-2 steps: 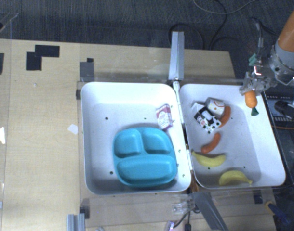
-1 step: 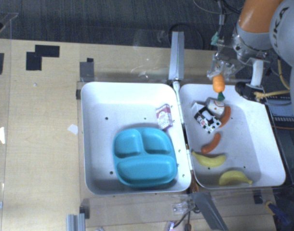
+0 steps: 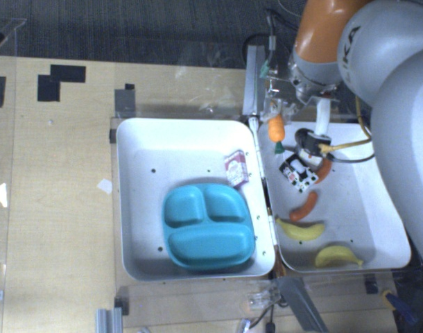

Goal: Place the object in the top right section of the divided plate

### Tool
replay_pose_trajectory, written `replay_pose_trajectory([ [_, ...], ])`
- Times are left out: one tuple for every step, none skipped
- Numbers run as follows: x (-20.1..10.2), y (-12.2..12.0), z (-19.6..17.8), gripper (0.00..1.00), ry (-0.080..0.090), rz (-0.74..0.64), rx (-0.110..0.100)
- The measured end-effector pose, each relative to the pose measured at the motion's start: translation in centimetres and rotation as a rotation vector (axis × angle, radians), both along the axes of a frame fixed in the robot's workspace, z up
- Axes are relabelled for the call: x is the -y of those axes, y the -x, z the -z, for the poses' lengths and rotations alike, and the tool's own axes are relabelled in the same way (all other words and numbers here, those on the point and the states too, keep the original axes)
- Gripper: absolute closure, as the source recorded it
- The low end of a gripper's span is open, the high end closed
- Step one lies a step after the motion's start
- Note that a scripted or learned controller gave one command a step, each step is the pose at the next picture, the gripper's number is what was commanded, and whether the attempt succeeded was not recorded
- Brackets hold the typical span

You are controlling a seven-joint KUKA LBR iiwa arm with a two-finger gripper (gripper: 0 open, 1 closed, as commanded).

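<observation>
1. The arm [image 3: 378, 61] is reaching in from 3 o'clock over the right bin [image 3: 388, 248].
2. The left bin [image 3: 139, 186] is holding a blue divided plate [image 3: 208, 225], with a small packet [image 3: 236, 168] lying at the plate's 1 o'clock.
3. The end effector [image 3: 275, 109] is hanging over the right bin's 11 o'clock corner, gripping a carrot [image 3: 276, 129] between its fingers.
4. Two bananas [image 3: 300, 229] and a sausage [image 3: 303, 205] are lying toward that bin's 6 o'clock edge.

Pale wooden bench [image 3: 52, 207], dark floor [image 3: 128, 12]

We can't tell the gripper's [image 3: 275, 120] finger state, too blurred. The arm [image 3: 378, 54] is cut off at 3 o'clock and covers the right bin's [image 3: 378, 255] 3 o'clock side.
</observation>
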State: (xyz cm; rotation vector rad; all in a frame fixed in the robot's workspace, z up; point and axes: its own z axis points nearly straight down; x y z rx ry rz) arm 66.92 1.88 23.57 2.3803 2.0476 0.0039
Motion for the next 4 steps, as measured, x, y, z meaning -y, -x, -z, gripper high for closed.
replay_pose_trajectory([
  [-9.0, 0.0, -3.8, 1.0, -0.001, 0.01, 0.003],
  [-9.1, -0.1, -4.9, 1.0, 0.0, 0.002, 0.007],
  [-9.3, -0.2, -6.1, 1.0, 0.0, -0.007, 0.012],
  [-9.5, -0.3, -7.2, 1.0, 0.0, -0.015, 0.018],
])
